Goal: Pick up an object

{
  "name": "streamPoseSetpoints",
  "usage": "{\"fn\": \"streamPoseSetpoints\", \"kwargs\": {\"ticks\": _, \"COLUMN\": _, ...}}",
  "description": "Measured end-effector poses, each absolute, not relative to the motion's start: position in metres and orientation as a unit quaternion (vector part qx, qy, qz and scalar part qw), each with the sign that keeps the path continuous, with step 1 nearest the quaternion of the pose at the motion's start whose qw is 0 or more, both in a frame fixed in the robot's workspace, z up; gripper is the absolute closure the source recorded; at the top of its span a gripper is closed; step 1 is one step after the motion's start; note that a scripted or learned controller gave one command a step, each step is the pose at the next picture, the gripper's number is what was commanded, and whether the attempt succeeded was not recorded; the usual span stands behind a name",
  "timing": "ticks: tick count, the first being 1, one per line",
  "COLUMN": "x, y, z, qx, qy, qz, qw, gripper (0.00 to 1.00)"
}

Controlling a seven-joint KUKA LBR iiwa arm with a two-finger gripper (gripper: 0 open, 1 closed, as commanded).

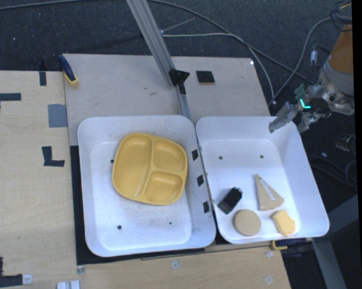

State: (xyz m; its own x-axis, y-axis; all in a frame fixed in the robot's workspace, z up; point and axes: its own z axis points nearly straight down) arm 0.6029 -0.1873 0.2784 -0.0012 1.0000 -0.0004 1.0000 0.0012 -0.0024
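The right bin [310,179] holds a small black block [230,199], a tan wedge [268,195], a round tan disc [247,222] and a yellow chunk [284,222], all clustered near its front. My gripper [292,120] hangs over that bin's far right corner, well above and behind these objects. Its fingers are spread open with nothing between them. In the left bin [87,180] lies a yellow divided plate [150,168].
A slanted metal pole [156,38] runs down to the gap between the bins at the back. Cables [236,38] trail across the dark floor behind the bench. A blue and yellow tool [67,70] lies at the bench's back left.
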Motion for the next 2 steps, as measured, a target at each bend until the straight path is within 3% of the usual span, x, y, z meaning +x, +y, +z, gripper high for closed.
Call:
{"fn": "streamPoseSetpoints", "kwargs": {"ticks": 1, "x": 0.603, "y": -0.187, "z": 0.279, "qx": -0.707, "qy": -0.708, "qz": 0.0006, "qw": 0.000, "gripper": 0.00}}
{"fn": "streamPoseSetpoints", "kwargs": {"ticks": 2, "x": 0.597, "y": -0.195, "z": 0.228, "qx": -0.707, "qy": -0.707, "qz": 0.0023, "qw": 0.002, "gripper": 0.00}}
